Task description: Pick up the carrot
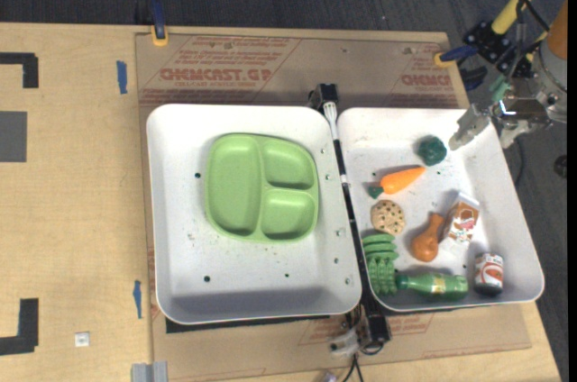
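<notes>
The carrot (401,180), orange with a green top, lies in the upper middle of the right bin (518,218), its green end pointing left. My gripper (485,135) hangs over the bin's upper right corner, to the right of and slightly above the carrot, and well apart from it. Its fingers stand open with nothing between them. One finger (465,132) slants down towards a dark green round object (432,150) that sits just above the carrot.
The right bin also holds a cookie (388,215), a drumstick (430,238), a red-and-white packet (463,222), a small can (488,272), a green bottle (433,285) and a ridged green toy (380,259). A green divided plate (263,186) lies in the left bin (171,218).
</notes>
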Available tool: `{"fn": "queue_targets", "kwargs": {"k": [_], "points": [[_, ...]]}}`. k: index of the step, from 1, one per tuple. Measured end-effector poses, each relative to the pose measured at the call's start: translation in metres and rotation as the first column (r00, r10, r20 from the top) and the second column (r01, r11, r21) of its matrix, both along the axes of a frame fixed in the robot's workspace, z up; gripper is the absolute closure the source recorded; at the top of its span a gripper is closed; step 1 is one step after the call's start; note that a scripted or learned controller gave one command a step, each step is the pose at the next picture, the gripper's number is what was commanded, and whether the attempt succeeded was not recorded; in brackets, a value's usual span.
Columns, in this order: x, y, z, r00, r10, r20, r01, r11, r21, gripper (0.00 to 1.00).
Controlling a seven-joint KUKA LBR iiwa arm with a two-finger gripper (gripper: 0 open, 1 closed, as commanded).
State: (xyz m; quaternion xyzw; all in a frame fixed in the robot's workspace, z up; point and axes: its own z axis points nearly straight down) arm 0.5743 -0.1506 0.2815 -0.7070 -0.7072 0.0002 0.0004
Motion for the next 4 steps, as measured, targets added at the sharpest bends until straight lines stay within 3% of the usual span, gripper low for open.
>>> {"fn": "queue_targets", "kwargs": {"k": [1, 2, 3, 4], "points": [[0.033, 0.025, -0.179, 0.897, -0.442, 0.001, 0.442, 0.897, 0.0, 0.0], [-0.015, 0.057, -0.191, 0.787, -0.616, 0.015, 0.616, 0.787, 0.006, 0.0], [-0.013, 0.059, -0.18, 0.788, -0.616, 0.017, 0.616, 0.788, 0.011, 1.0], [0.0, 0.105, -0.097, 0.475, -0.88, 0.0, 0.88, 0.475, -0.001, 1.0]]}}
